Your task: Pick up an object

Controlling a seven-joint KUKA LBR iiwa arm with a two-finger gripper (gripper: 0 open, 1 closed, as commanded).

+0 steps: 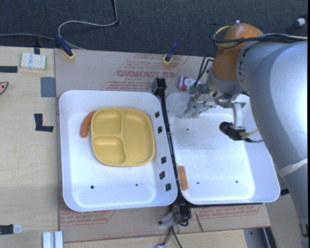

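My gripper hangs over the far left corner of the right bin, below the orange band of the arm. A small orange piece lies against that bin's left wall, near the front, well apart from the gripper. In the left bin a yellow divided plate lies flat. An orange sausage-shaped item rests beside the plate's left rim.
The grey arm covers the right bin's right side, and a black fitting juts out from it over the bin floor. A small red-and-white packet lies on the cardboard behind the bins. A black clip strip runs between the bins.
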